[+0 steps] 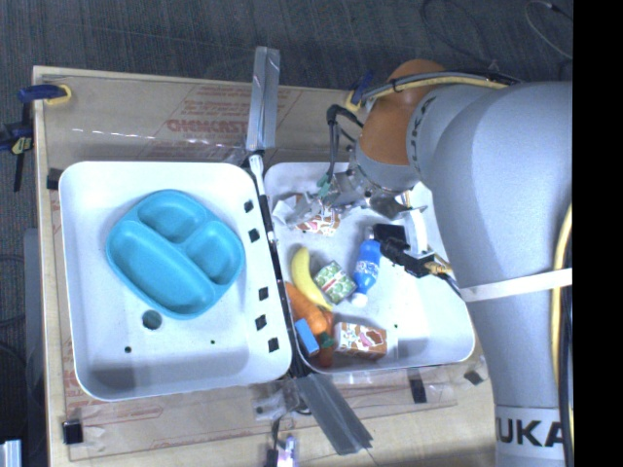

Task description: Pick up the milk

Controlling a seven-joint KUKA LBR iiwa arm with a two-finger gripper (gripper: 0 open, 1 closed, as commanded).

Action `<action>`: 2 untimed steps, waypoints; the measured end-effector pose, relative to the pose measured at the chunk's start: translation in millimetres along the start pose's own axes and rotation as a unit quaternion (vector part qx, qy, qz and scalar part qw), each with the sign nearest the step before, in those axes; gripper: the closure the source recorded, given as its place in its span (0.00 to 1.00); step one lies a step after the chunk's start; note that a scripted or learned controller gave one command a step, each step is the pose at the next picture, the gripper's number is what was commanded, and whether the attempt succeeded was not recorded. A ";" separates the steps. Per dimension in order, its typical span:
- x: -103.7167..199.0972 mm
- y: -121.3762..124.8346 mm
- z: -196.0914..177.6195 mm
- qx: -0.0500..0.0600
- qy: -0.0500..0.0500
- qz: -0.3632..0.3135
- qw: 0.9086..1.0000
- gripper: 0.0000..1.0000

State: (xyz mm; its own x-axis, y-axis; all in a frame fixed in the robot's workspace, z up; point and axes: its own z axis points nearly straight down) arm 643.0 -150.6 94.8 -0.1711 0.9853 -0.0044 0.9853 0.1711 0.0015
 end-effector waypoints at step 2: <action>-3.1 9.1 -5.7 0.006 -0.012 -0.041 0.999 1.00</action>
